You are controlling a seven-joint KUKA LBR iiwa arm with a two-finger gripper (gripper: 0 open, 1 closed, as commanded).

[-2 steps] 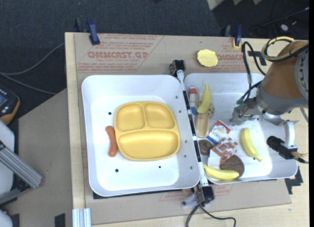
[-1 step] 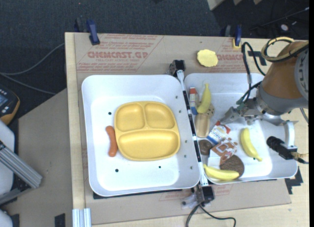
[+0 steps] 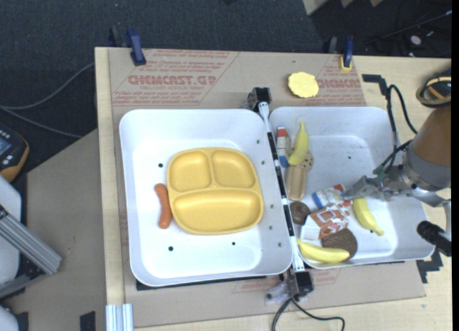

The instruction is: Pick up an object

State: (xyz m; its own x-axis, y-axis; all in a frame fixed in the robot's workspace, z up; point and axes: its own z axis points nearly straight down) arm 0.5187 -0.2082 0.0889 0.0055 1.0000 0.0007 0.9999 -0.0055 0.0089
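Observation:
The right bin (image 3: 337, 125) holds several items. A small banana (image 3: 366, 216) lies near its right side, another banana (image 3: 323, 253) lies along the front wall, and a third (image 3: 301, 144) leans by the left wall. A red and white packet (image 3: 330, 216), a dark brown cookie (image 3: 339, 241), a brown round piece (image 3: 299, 213), a tan cylinder (image 3: 295, 178) and a small tube (image 3: 282, 141) are there too. My gripper (image 3: 362, 189) reaches in from the right, low over the bin, just above the small banana and beside the packet. Nothing visibly hangs from it.
The left bin (image 3: 143, 143) holds a yellow divided plate (image 3: 214, 190) and a sausage (image 3: 163, 205) beside it. A yellow disc (image 3: 303, 84) lies on the bench behind the right bin. Blue clamps (image 3: 134, 45) hold the board at the back.

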